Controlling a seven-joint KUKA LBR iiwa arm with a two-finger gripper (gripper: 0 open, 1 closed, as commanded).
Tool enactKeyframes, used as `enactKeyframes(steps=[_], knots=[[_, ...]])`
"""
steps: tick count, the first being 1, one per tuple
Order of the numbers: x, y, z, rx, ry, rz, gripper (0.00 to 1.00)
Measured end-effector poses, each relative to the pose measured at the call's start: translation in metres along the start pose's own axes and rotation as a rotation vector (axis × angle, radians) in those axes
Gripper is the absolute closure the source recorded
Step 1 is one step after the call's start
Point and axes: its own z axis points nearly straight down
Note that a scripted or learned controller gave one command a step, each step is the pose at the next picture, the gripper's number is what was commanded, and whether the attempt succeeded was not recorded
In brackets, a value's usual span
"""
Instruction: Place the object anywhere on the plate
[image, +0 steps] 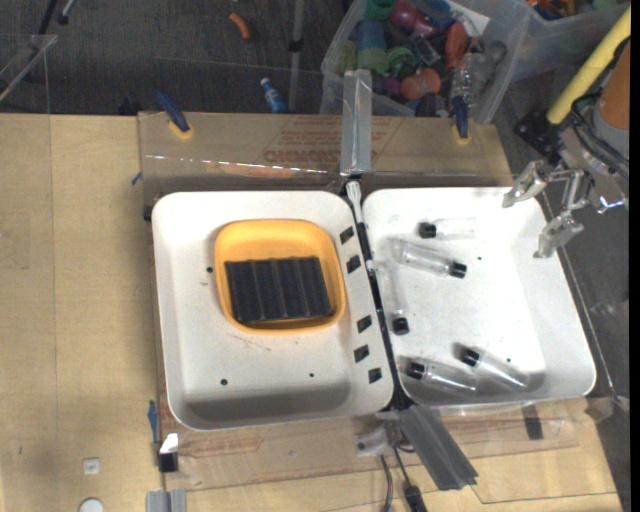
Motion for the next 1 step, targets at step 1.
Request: enactKeyframes(steps=[1], knots=[[0.0001, -0.0021, -0.0106, -0.001, -0.001, -0.283, 0.00]])
